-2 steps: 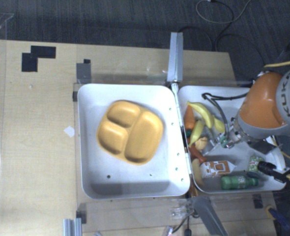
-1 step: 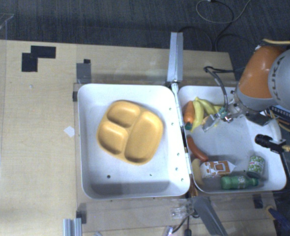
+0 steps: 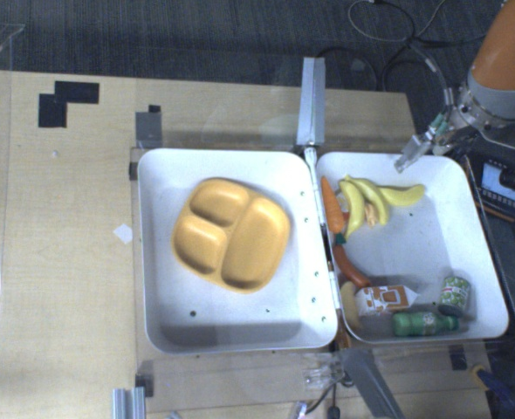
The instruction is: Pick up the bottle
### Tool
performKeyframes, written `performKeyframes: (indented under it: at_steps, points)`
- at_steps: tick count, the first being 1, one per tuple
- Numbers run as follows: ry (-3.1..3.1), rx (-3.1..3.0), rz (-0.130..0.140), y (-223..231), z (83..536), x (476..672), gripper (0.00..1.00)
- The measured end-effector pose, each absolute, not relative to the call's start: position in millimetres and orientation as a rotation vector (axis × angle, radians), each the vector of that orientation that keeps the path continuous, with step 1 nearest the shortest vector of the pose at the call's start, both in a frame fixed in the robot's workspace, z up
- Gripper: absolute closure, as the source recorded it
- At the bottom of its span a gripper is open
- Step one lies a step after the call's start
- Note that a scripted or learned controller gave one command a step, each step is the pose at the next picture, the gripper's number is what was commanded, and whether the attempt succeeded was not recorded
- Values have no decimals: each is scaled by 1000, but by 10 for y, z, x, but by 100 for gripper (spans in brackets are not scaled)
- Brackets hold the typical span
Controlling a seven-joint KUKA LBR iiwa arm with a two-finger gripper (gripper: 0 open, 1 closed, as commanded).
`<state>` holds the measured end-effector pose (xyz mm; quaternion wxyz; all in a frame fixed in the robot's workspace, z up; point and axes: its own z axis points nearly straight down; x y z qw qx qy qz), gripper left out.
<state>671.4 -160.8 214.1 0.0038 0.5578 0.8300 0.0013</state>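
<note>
Above the far rim of the right bin [image 3: 480,234], we see the gripper [image 3: 412,157] poised at the bin's back edge; whether its jaws are spread or pressed together we cannot tell at this slant. Nothing hangs from it. We judge the task at its opening step: the approach is not yet made.

The bottle [image 3: 425,323], green and lying on its side, rests along the near wall of that bin, well apart from the gripper and diagonally across from it. The next move, as we read it, calls for a long reach toward the near wall and a descent square to the bottle's length.

Crowding may trouble the grasp. A small carton [image 3: 385,300] lies just beside the bottle, a can [image 3: 455,291] stands near its cap end, and the wall sits close on the other side. Bananas [image 3: 375,201] lie almost under the gripper, with a carrot [image 3: 332,208] and a red pepper [image 3: 351,271] along the divider. In the left bin [image 3: 153,260] rests a yellow tray [image 3: 231,234], clear of the work, on the bench [image 3: 57,234].
</note>
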Motion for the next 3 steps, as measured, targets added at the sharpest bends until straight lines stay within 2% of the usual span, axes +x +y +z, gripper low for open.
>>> performKeyframes:
  at_steps: [1, 2, 3]
  points:
    - [2565, 1810, 1, -2060, 1451, 6300, 0]
    - [2405, 2018, 2, -2059, 1406, 5605, 0]
    - [2210, 2225, 11, -2048, 898, 5022, 0]
